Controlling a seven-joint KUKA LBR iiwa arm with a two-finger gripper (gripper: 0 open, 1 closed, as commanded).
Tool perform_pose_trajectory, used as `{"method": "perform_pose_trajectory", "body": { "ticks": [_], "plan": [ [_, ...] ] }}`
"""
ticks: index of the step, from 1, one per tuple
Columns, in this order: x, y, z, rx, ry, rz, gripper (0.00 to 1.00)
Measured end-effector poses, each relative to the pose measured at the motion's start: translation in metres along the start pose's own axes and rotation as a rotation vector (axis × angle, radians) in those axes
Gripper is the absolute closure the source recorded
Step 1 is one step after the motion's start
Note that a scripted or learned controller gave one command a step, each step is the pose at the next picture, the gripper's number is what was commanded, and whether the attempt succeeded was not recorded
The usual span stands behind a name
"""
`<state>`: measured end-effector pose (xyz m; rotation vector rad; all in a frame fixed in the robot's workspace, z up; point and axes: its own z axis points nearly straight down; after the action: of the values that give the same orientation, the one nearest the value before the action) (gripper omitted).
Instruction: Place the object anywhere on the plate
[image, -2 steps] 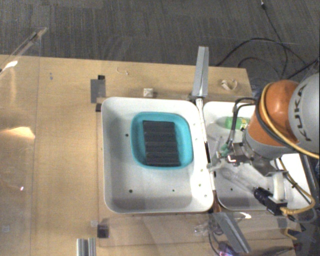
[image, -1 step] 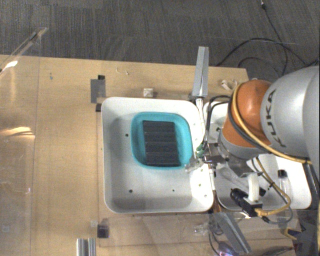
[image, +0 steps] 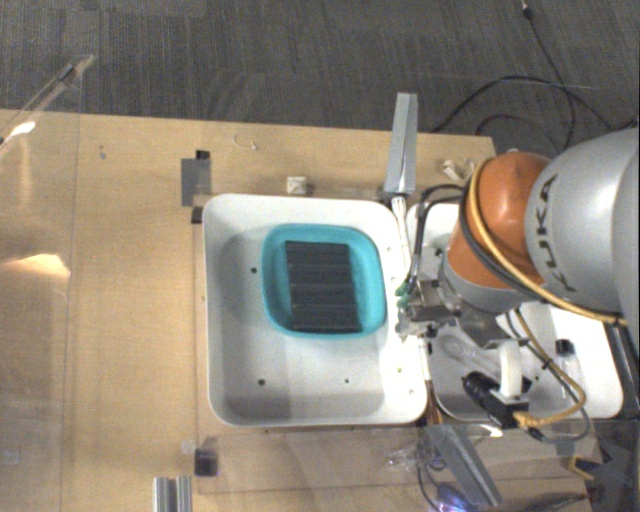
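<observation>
Gripper (image: 418, 308) sits low under the wrist at the left edge of the right bin (image: 600, 392), just beside the wall it shares with the left bin (image: 214, 300); from where I stand the wrist hides it, so I cannot tell whether it is spread or pressed together, or pinching anything. I cannot make out the object either; a small green speck shows by the gripper, too small to name. My guess is that the object lies under the arm (image: 595, 215) in the right bin. Nearer, black and yellow cables (image: 520, 412) loop over that bin's near edge. To do this step well, I'd want a sure pick first. Then lift clear of the shared wall before crossing, since the plate (image: 373, 285) lies close against the left bin's right side. Lower over the plate's middle, where a dark ridged insert (image: 322, 288) may let a round thing roll, so release low. The teal plate sits toward the far right corner of its bin. Above the orange band (image: 498, 215), the grey casing reads "KUKA". Farther off, a grey post (image: 403, 140) stands at the bins' far edge on the bench (image: 110, 300).
</observation>
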<state>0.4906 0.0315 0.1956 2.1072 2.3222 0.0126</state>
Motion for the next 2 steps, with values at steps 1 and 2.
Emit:
{"method": "perform_pose_trajectory", "body": {
  "ticks": [1, 2],
  "plan": [
    [0.0, 0.0, 0.0, 0.0, 0.0, 0.001, 0.0],
    [0.0, 0.002, -0.01, -0.004, 0.0, -0.004, 1.0]
  ]
}}
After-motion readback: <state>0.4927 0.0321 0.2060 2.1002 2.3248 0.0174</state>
